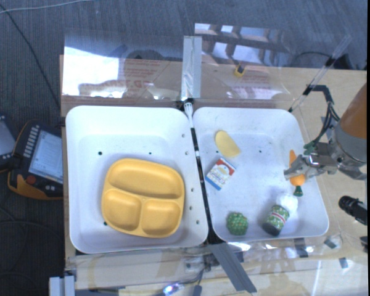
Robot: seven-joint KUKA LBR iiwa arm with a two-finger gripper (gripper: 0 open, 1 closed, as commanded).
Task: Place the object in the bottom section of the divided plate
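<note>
So here's the setup, big stuff first: the bench carries two white bins, the left bin with the yellow divided plate sitting in it, and the right bin holding all the loose bits. My arm comes in over the right bin's far edge, and my pincer sits right at the small orange carrot-like object near that edge — I honestly can't tell whether it's clamped on it or just hovering against it, too much clutter there to call. Other stuff in the right bin: a little green-capped bottle, a green broccoli-looking lump, a small printed carton, and a yellow chip-shaped piece. My read is I'm at the grab stage, nothing delivered — the plate's sections look bare. Next move needs a firm hold confirmed, then a lift clear of the bin wall, a carry across the divider between bins, and a drop into the plate's bottom section — I'd guess that's one of the compartments nearest the camera.
</note>
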